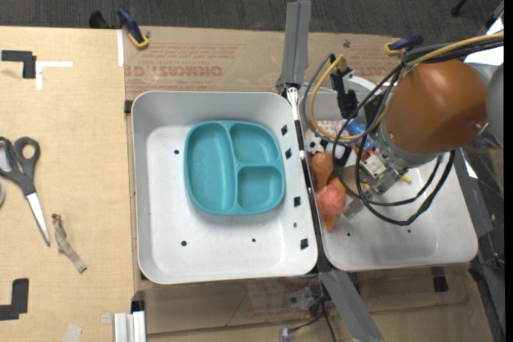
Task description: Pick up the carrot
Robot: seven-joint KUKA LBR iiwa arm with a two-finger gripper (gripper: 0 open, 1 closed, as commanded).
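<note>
Bins, two of them, sit side by side on the counter (64, 140). One teal divided plate (236, 167) lies in the left bin (152, 236). One carrot (327, 187) rests at the right bin's (417, 248) left edge, under the arm (437, 108); whether the end effector (353, 172) is open I cannot tell. One pair of scissors (24, 180) lies far left.

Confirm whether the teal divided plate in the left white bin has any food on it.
No. All three compartments of the teal divided plastic plate show bare, while the orange carrot lies in the right white bin.
</note>
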